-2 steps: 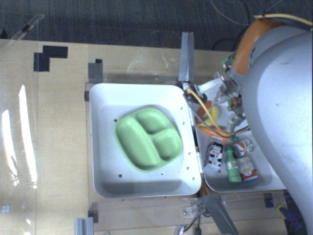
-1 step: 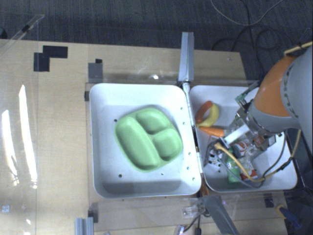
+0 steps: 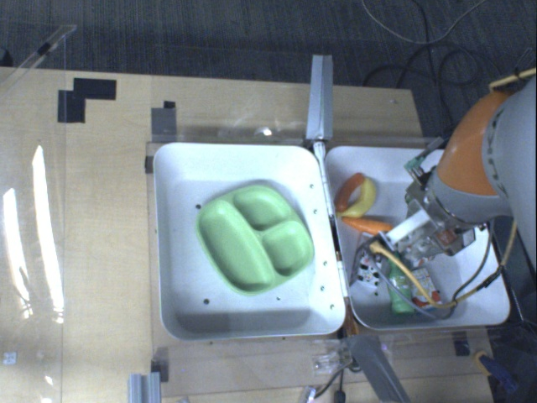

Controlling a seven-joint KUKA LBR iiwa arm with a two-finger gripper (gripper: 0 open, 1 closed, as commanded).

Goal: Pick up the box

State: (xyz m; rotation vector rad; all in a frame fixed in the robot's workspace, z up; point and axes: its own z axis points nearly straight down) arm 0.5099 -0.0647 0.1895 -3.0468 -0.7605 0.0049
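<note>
We take the box (image 3: pixel 366 269) to be the small pale item with dark markings in the right-hand bin (image 3: pixel 495 309), a little below the middle of the frame and close to that bin's left wall. Its shape is partly hidden by the hardware above it, so we cannot make out its faces clearly. It lies on the bin floor.

Just to its right and slightly above, the gripper (image 3: pixel 396 246) reaches down into the same bin. We cannot tell whether it is released or clenched, and we see nothing plainly grasped in it. A yellow cable (image 3: pixel 403 267) loops along beneath it, passing just beside the box.

Below and to the right of the box sits a green item (image 3: pixel 402 300), near the bin's lower edge. Above the box lies an orange carrot-shaped piece (image 3: pixel 366 224), and above that a curved yellow and red-orange piece (image 3: pixel 357 193), like a banana.

The grey arm with its orange band (image 3: pixel 470 154) enters from the right of the frame.

The left-hand bin (image 3: pixel 176 309) holds a green divided plate (image 3: pixel 254 238), tilted diagonally near its centre.
</note>
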